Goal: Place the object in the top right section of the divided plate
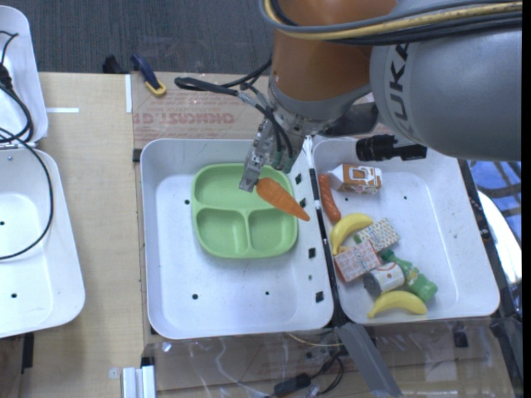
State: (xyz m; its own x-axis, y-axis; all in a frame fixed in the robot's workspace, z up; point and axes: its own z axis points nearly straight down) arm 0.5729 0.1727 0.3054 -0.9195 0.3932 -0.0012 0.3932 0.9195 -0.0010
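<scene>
Camera view, from above and at a slant: my gripper [254, 175] hung over the left white bin [166, 247], above the upper right part of the green divided plate [245, 212]. A carrot [281, 198] lay just at my fingertips, its thick end at them and its point slanting down to the right, across the plate's right rim. Whether my fingers were clamped on the carrot or merely touching it, I could not tell, for their ends merged with it. The plate sat in the upper middle of its bin, one long section along the top and two smaller ones below.

In the right white bin [448, 222] lay a second carrot [329, 199] close to the dividing wall, a small carton [360, 177] near the top, a banana [352, 226] below it, two patterned boxes [367, 249] touching the banana, a green bottle [402, 277] beside them, and another banana [397, 304] lowest of all. My orange band [328, 31] and grey arm [456, 73] crossed the upper right.
</scene>
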